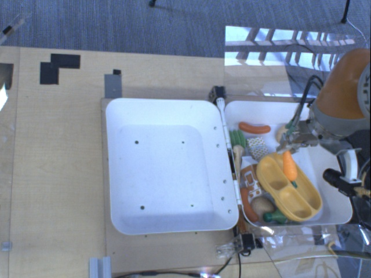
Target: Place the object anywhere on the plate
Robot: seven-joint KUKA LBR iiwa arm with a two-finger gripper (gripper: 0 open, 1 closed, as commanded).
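A yellow divided plate (301, 198) lies tilted in the right bin (333, 207), resting on other items. An orange carrot (290, 168) with a small green tip lies on the plate's upper compartment, pointing up toward the gripper. My gripper (288, 143) hangs just above the carrot's upper end, at the plate's far rim. The grey wrist and orange band (342, 91) rise behind it to the right. The wrist hides how the gripper meets the carrot.
Around the plate in the right bin lie a red sausage (255, 128), a green leafy piece (237, 139), a white dotted item (258, 149), a brown lump (262, 205) and a dark green piece (275, 216). The left bin (162, 167) sits alongside.
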